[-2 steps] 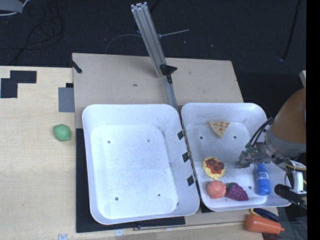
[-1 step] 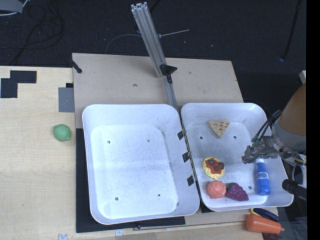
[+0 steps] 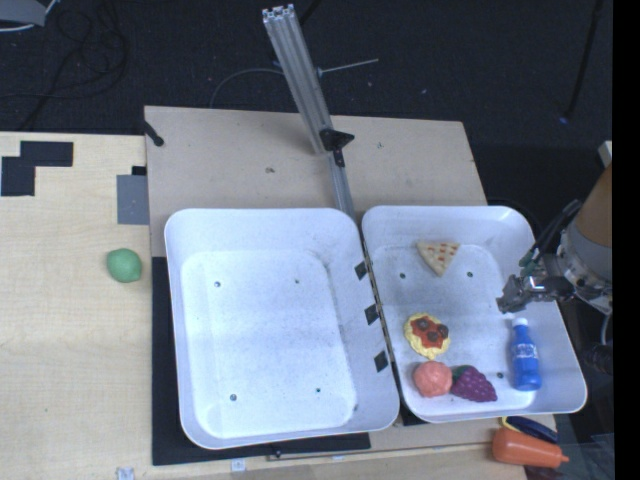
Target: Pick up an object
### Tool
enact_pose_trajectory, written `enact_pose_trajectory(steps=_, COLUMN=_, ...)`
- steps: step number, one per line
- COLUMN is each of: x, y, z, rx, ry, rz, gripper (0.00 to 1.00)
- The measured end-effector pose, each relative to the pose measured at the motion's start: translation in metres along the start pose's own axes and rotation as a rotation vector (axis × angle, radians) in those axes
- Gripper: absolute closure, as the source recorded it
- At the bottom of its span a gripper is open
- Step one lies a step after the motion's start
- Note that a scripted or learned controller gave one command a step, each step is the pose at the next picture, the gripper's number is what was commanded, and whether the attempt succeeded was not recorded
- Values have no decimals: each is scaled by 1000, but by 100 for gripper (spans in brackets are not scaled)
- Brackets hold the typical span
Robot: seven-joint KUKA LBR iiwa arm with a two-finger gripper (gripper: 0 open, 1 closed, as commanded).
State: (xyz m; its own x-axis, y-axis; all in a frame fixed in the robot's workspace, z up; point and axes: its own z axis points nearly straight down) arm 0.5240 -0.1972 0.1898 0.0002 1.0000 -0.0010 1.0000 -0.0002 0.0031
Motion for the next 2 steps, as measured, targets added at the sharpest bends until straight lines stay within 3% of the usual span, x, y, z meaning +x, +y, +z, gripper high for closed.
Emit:
enact_pose_trajectory(steps=1, x=0, y=1, z=-27, rx=1, ry=0, rz=0, gripper=100)
enact_pose_trajectory(steps=2, x=53, y=8, z=-37, rx=2, ry=1, rz=-4, gripper=100)
